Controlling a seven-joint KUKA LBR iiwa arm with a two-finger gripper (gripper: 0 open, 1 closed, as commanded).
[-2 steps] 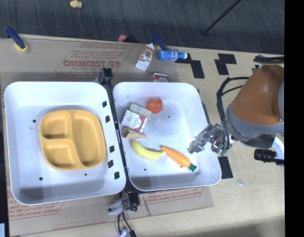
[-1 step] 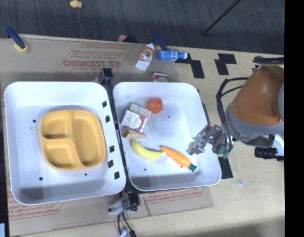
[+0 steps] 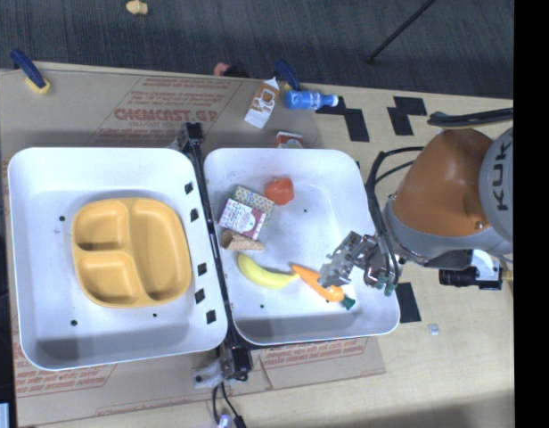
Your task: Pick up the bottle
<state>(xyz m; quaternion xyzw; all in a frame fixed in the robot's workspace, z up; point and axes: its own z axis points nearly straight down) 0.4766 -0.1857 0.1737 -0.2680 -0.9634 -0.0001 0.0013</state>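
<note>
While the arm [image 3: 453, 194] reaches in from the right, its gripper [image 3: 348, 261] sits low in the right bin [image 3: 346, 172], close to the near-right corner, just above the orange carrot [image 3: 317, 283]. Whether the fingers are apart or together cannot be told from this angle, and nothing is seen between them. The bottle [image 3: 306, 101], blue with a pale cap end, lies on its side outside both bins, on the bench [image 3: 408, 364] beyond the right bin's far rim and well apart from the gripper. Just beside it to the left lies a small carton [image 3: 262, 103], and a smaller packet [image 3: 289, 138] rests against the bin's far edge. Inside the right bin are a red tomato-like item [image 3: 279, 190], a patterned box [image 3: 246, 213], and a banana [image 3: 266, 275] touching the carrot's tip. A yellow divided tray [image 3: 132, 250] sits in the left bin [image 3: 34, 185]. Printed cardboard [image 3: 163, 110] covers the pale wooden bench under the bins, with black tape marks [image 3: 408, 114] toward the right. Blue clamps [image 3: 29, 71] grip the far edge. Dark carpet [image 3: 257, 16] lies beyond, with a small yellow object [image 3: 136, 7] on it and a thin dark pole [image 3: 417, 16] crossing at a slant.
</note>
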